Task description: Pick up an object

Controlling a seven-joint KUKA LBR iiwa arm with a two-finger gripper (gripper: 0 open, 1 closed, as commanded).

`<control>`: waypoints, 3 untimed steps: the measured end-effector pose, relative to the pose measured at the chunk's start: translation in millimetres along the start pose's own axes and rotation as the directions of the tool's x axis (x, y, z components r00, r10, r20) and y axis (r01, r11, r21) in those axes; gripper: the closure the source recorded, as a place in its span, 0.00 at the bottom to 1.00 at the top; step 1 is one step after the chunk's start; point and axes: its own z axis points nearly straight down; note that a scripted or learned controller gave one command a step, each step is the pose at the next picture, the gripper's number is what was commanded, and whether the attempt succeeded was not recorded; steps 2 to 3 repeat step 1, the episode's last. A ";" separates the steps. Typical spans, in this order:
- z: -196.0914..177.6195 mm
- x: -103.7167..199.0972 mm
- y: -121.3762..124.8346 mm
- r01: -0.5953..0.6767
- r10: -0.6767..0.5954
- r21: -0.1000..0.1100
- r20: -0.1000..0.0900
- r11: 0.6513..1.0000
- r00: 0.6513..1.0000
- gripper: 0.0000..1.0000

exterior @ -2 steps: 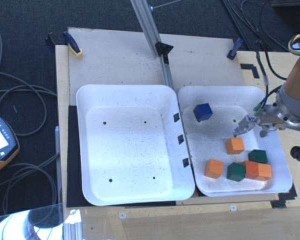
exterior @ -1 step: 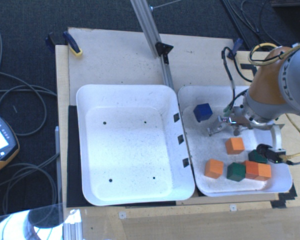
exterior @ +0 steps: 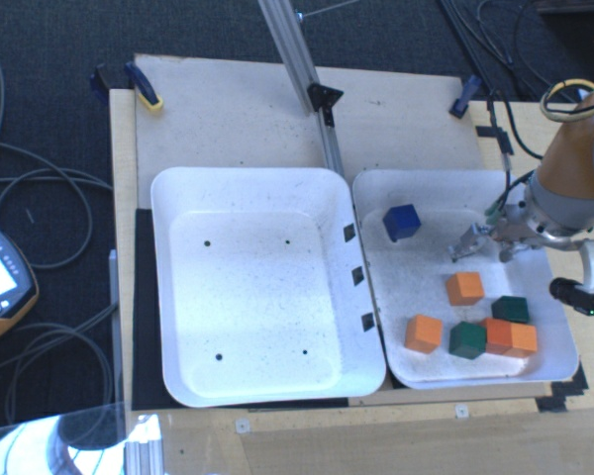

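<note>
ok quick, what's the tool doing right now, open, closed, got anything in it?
Tool: over the right bin, above the orange block; nothing seen held, and open or closed cannot be told from this view.

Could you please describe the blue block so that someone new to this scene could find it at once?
Look in the right-hand white bin, the one the arm reaches into. The blue block sits alone near its upper left, apart from the orange and green blocks clustered along the lower edge. It is the only blue block there.

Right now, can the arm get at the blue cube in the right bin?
Probably yes. The blue cube stands alone in the right bin, nothing beside it, and the gripper hangs close to its right.
</note>
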 end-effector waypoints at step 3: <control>-4.4 30.8 -46.4 0.003 -0.003 0.007 -0.007 1.000 1.000 0.00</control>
